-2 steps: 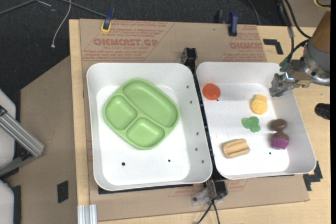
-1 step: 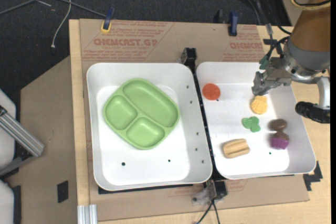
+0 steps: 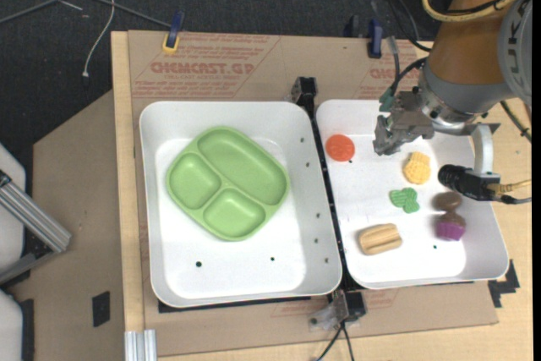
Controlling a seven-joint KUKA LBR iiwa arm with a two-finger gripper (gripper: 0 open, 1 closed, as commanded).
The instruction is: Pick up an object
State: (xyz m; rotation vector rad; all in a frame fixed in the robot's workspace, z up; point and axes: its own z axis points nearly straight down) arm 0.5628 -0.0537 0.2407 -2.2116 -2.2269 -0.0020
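Observation:
The right bin (image 3: 423,266) holds several small toy foods: an orange round piece (image 3: 341,148), a yellow corn-like piece (image 3: 416,168), a green leafy piece (image 3: 405,199), a tan bread roll (image 3: 379,238), a brown piece (image 3: 447,202) and a purple piece (image 3: 450,226). My gripper (image 3: 387,141) hangs over the bin's upper middle, between the orange piece and the yellow piece. It points down, with nothing visible between its tips.
The left bin (image 3: 161,148) holds a green divided plate (image 3: 226,183). A black clamp (image 3: 303,89) sits at the top of the divider between the bins. Blue clips (image 3: 175,31) hold the cardboard base. Cables lie on the dark floor behind.

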